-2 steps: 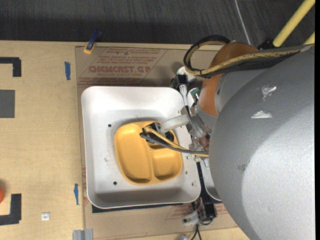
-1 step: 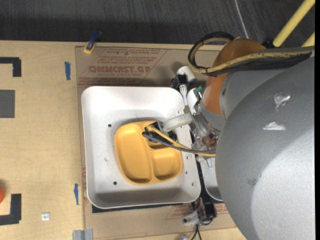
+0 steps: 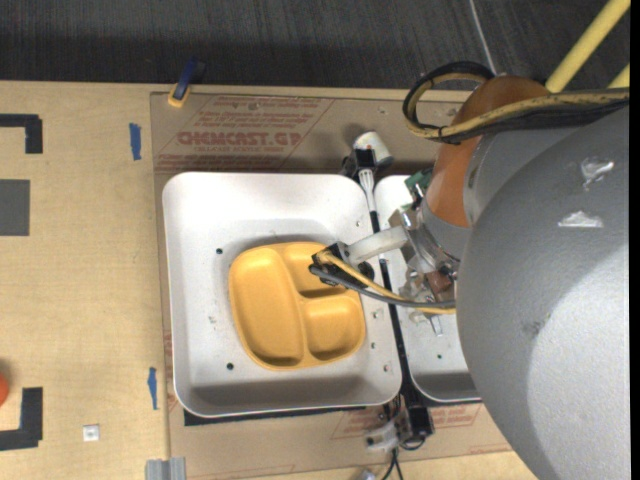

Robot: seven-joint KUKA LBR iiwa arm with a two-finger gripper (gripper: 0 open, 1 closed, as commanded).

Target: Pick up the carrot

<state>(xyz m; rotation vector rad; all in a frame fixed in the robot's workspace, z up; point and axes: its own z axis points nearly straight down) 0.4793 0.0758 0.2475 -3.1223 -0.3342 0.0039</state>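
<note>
My grey arm with its orange band (image 3: 455, 183) reaches in from the right and hangs over the right bin (image 3: 440, 383), hiding most of that bin's floor. The gripper (image 3: 428, 280) sits low at the right bin's left side, close to the divider between the two bins, largely covered by the wrist. In the left bin (image 3: 200, 218) lies a yellow plate (image 3: 295, 308) with compartments, to the left of the gripper and apart from it.
The bins rest on a cardboard sheet (image 3: 240, 133) on the bench. A blue and yellow clip (image 3: 185, 80) lies at the sheet's far left corner. A small orange-red thing (image 3: 3, 390) shows at the bench's left edge.
</note>
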